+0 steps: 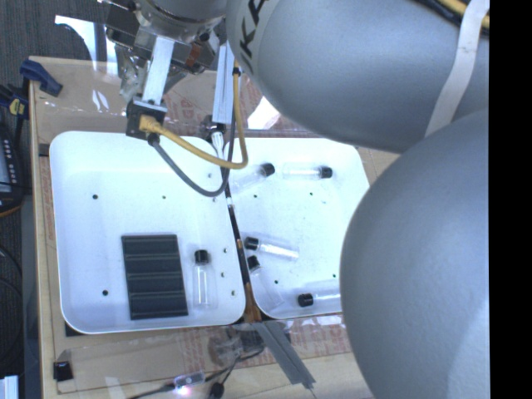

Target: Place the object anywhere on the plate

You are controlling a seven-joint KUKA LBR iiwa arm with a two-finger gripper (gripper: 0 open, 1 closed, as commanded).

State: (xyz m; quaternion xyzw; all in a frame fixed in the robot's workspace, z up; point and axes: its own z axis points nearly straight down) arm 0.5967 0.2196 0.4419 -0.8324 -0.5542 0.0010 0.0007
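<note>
Hovering end effector point(179, 98) at 12 o'clock above left bin point(75, 223) | grip state: cannot tell | vial point(201, 277) lies just 3 o'clock of plate point(155, 277), touching neither | likely awaiting pick, placement not done

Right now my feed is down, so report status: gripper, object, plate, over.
Gripper above bins' far edge. One vial beside dark plate, left bin. Vials in right bin.

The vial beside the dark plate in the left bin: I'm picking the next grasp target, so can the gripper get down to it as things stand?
Probably yes. The vial lies alone on the left bin floor, just apart from the dark plate, with nothing on top of it. The gripper hangs over the bin's far edge, with open floor between.
</note>
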